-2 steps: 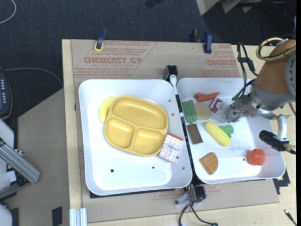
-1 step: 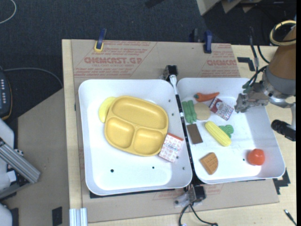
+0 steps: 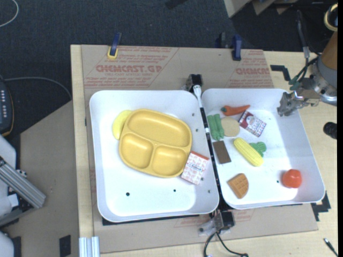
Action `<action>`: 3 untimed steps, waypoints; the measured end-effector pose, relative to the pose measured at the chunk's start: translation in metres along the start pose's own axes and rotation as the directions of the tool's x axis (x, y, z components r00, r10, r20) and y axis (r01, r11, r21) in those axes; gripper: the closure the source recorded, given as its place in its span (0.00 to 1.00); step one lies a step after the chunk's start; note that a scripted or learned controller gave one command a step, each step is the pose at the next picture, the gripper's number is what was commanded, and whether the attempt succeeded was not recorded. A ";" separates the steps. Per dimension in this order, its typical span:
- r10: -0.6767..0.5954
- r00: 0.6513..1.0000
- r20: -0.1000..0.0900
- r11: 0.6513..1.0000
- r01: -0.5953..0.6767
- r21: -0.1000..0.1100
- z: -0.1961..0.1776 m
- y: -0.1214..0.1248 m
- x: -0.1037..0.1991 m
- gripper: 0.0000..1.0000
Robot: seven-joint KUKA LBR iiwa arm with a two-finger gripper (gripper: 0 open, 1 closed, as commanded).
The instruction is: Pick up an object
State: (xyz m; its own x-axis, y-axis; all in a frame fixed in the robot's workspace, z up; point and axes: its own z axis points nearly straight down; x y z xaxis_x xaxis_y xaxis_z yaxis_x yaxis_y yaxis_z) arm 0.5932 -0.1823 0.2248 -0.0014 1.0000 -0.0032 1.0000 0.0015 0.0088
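The corn cob (image 3: 248, 151) lies diagonally, tip toward the tomato (image 3: 291, 179). The tool (image 3: 288, 104) hangs beyond; its grip state is unclear.

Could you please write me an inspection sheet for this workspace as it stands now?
Surface: cardboard-covered bench bearing left white bin and right white bin.
Job's things: right bin holds orange carrot, green pod, yellow corn cob, red tomato, brown waffle, red-white packet.
Clutter: yellow divided tray and small printed packet in left bin.
Grippers: pincer over right bin's far right rim, nothing seen between its fingers.
Cables: wires at bench's near edge.
Surroundings: dark carpet.
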 end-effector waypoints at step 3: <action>-0.005 1.000 -0.006 1.000 0.005 0.008 -0.006 0.020 0.104 1.00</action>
State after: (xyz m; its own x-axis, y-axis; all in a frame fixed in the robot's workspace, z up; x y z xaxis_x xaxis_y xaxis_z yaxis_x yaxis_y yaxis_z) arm 0.6126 -0.0787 0.2307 -0.0064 1.0000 0.0031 1.0000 0.0064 0.0005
